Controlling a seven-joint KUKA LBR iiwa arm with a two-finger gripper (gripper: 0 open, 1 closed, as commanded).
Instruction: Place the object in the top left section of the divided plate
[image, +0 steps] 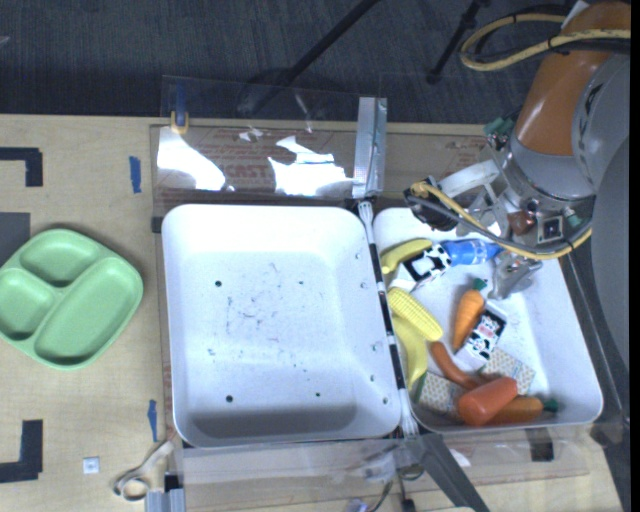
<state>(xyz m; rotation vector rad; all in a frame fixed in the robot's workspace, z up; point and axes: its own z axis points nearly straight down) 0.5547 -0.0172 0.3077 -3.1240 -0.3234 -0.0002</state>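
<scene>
Green divided plate, left of bins

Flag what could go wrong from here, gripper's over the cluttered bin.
1. Crowding: the carrot lies against the corn and other toy food in the right bin, so the gripper may snag a neighbour or miss.
2. Long carry: the green divided plate sits beyond the left bin, so a weak hold could drop midway.

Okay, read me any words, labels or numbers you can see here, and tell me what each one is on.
None can be read.
Black-and-white packet in the right bin: print too blurred.
Blue bottle: label too small.
Black-and-white item on the banana: a pattern, no legible letters.
</scene>
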